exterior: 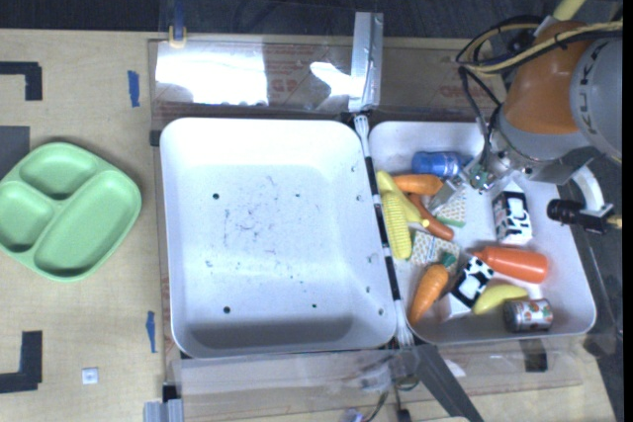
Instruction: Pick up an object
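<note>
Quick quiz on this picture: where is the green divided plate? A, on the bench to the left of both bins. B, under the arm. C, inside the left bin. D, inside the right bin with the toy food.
A: the green divided plate lies on the wooden bench, left of the left bin and apart from it, far from the right bin that holds the toy food.

The right bin (584,316) held a jumble of small objects. A blue can (435,163) lay on its side near the far wall, with a yellow corn cob (397,224) along the left wall. Three carrots lay about: one near the can (416,184), a large one at right (513,262), and one tilted at the front (428,290). A silver can (527,314) rested in the front right corner beside a yellow banana (497,298).
</note>
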Available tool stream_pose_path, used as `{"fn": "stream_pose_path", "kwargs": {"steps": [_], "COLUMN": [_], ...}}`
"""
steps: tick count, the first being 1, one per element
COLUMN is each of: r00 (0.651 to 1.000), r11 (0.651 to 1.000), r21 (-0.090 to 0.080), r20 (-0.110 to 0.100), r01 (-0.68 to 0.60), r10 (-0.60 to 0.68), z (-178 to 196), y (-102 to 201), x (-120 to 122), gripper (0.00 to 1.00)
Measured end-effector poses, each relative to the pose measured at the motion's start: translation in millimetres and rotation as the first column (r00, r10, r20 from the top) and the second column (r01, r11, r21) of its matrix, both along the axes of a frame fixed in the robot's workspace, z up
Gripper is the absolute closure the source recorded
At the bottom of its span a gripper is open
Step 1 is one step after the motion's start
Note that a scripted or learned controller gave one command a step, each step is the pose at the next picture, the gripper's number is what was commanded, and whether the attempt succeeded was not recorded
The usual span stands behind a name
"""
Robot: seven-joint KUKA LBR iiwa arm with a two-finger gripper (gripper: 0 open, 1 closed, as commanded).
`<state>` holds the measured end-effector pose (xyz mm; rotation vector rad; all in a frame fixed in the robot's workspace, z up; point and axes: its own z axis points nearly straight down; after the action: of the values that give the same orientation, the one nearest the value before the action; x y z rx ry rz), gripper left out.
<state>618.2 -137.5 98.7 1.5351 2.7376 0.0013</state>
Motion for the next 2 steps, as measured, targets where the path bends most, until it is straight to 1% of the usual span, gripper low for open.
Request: {"fn": "stream_pose_path", "kwargs": {"steps": [1, 2], "r00": [0.987, 0.998], "r11": [0.987, 1.000], "r21": [-0.003, -0.010], "r20": [-0.032, -0.062], "r01": [-0.158, -0.014], "r10": [0.158, 0.013], "z": [-11.5, -11.6], "y": [12.5, 20.7], "x": [18.4, 30.9], "gripper": [0.00, 0.00]}}
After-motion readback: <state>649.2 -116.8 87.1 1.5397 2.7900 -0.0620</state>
